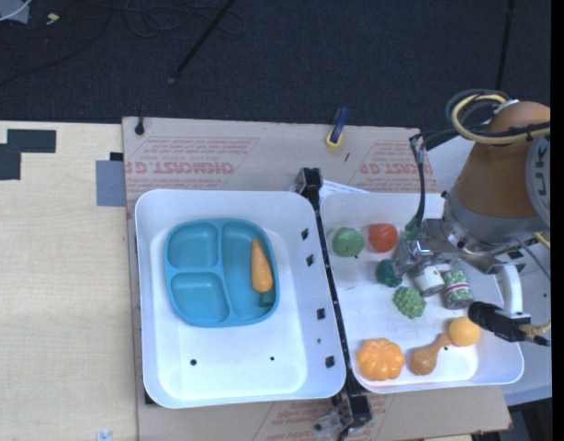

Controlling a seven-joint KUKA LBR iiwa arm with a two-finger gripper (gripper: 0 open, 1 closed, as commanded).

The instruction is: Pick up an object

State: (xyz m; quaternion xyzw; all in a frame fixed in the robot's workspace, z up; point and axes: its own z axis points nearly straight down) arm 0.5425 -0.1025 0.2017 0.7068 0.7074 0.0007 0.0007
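Arm: grey with an orange band point(504, 159), reaching in from the right and bent down over the right bin point(502, 375).
Gripper: point(427, 266) low over the middle of the right bin, among the toys; whether it is wide, narrow or holding anything cannot be told, as the wrist hides its tip.
Can: point(456, 288) small, with a green label, lying tilted just right of the gripper.
Broccoli: point(409, 301) light green, just below the gripper, near the can.
Dark green piece: point(389, 272) just left of the gripper, close to the broccoli.
Green ball: point(347, 241) near the bin's upper left, beside the red ball point(382, 236).
Pumpkin: point(380, 358) orange, at the bin's front edge.
Squash: point(427, 355) tan, just right of the pumpkin.
Yellow ball: point(464, 331) up and right of the squash, close to it.
Left bin: point(172, 356) holds a blue tray point(195, 288) with three compartments.
Carrot: point(261, 265) lying lengthwise in the tray's right compartment.
Tabletop: point(52, 292) pale wood, with cardboard under both bins.
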